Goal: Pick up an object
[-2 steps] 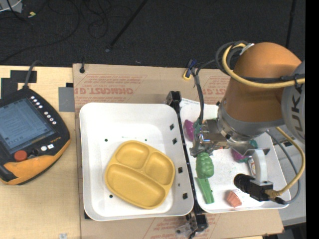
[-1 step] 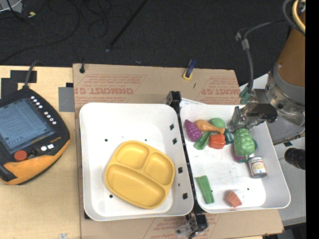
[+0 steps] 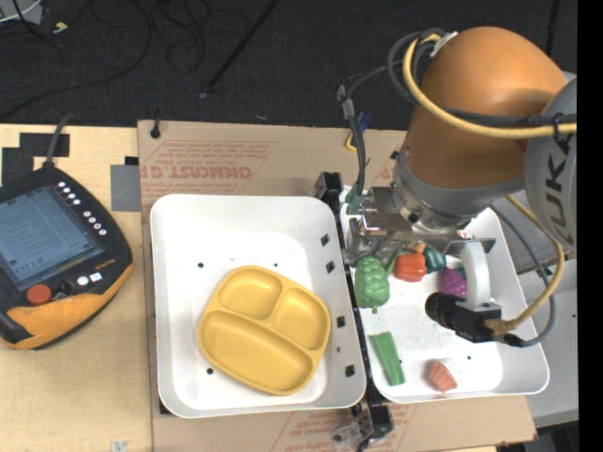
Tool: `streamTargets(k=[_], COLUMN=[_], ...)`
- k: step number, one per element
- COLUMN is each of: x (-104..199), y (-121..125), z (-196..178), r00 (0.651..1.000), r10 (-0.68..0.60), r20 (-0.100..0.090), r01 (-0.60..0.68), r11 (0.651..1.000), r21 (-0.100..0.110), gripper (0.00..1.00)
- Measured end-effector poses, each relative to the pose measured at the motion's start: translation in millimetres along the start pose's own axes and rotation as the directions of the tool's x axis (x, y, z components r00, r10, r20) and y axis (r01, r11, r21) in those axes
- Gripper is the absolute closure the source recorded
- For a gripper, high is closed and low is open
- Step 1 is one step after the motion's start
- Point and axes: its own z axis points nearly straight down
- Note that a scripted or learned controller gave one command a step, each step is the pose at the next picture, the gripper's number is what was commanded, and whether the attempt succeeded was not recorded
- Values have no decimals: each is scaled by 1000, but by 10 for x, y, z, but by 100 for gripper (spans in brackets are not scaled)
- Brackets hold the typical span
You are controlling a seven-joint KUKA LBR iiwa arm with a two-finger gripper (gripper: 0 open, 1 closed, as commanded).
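Note:
My gripper [image 3: 364, 236] hangs low over the left part of the right bin [image 3: 513, 370], under the arm's big orange wrist band [image 3: 480, 73]. Directly below it lies a green knobbly toy [image 3: 370, 283], very close to the gripper or touching it; I cannot tell which. An orange-red toy [image 3: 410, 267], a teal piece [image 3: 433, 255] and a purple toy [image 3: 453, 282] sit just right of it, partly under the arm. Nearer the front lie a flat green stick [image 3: 387, 358] and a small salmon piece [image 3: 440, 376].
The left bin [image 3: 188, 243] holds a yellow divided plate [image 3: 264, 330]. A black cable fitting [image 3: 462, 316] and a white bracket [image 3: 477, 273] of the arm hang over the right bin. A teach pendant [image 3: 52, 252] lies on the bench at far left.

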Motion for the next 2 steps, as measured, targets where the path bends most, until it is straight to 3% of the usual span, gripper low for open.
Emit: streamTargets(k=[1,2], x=[-430,454], y=[-273,-265], z=[-1022,-1198], r00=[1000,1000], r10=[8,-3], r20=[-1,-1], r01=[-8,3], r11=[1000,1000], r21=[-17,-9], gripper=[100,100])
